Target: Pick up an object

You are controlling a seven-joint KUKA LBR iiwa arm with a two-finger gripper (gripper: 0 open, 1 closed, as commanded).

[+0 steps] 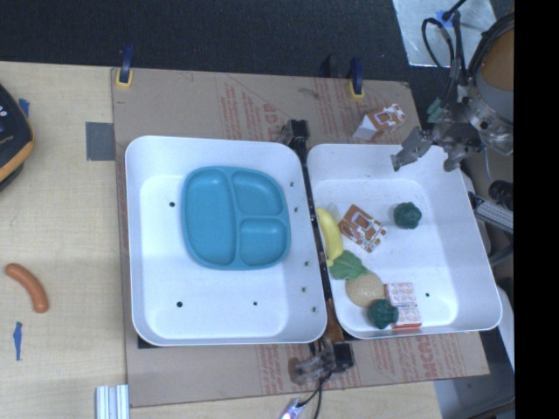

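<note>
The grey two-finger gripper hangs over the right shallow white bin, near its one o'clock corner. Its fingers stand spread apart, and nothing is between them.

The toys to pick lie in this bin. A round dark green ball sits nearest the gripper, at about three o'clock. A red and white snack packet lies in the middle. A yellow banana rests against the nine o'clock wall. The gripper is probably open so it can drop around one toy.

The left white bin holds a blue plastic tray with three parts.
</note>
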